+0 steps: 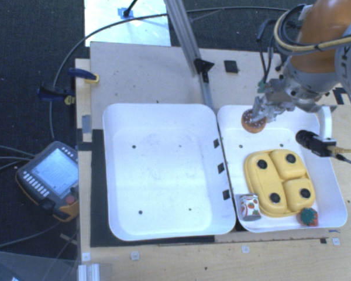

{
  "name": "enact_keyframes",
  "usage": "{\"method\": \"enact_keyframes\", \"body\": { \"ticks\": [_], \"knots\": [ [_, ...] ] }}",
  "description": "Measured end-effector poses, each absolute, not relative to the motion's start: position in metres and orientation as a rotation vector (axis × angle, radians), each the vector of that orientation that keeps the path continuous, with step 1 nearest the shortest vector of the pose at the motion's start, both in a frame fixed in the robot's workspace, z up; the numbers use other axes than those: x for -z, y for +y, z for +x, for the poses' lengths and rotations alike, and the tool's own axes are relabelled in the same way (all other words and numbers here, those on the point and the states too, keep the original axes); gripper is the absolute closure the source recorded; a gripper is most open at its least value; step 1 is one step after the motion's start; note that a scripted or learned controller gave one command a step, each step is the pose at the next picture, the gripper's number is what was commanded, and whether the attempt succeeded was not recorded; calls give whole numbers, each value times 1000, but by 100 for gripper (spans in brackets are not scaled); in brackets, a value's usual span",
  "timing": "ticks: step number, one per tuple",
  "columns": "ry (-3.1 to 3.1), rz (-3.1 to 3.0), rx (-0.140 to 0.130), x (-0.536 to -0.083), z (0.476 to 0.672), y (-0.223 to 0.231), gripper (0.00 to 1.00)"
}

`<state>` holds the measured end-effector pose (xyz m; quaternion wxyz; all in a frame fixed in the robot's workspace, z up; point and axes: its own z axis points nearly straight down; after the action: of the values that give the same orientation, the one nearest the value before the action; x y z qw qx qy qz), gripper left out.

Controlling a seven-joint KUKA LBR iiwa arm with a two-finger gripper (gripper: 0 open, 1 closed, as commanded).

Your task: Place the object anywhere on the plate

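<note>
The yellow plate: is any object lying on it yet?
No. The yellow plate carries nothing; the small cup and the green ball sit beside it.

No readable writing

The handheld control unit (48, 179) has a lit screen, and the small patterned cup (249, 206) bears markings, but both are too blurred to read.

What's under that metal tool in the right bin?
A small round orange-brown object lies on the bin floor under the tool. The tool covers its top, so contact is unclear.
</note>
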<state>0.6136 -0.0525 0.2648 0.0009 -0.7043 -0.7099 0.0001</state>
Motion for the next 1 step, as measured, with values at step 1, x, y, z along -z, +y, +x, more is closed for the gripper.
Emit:
{"method": "enact_keyframes", "body": {
  "ticks": [1],
  "knots": [
    [-2231, -2209, 3, -267, 602, -5, 100]
  ]
}}
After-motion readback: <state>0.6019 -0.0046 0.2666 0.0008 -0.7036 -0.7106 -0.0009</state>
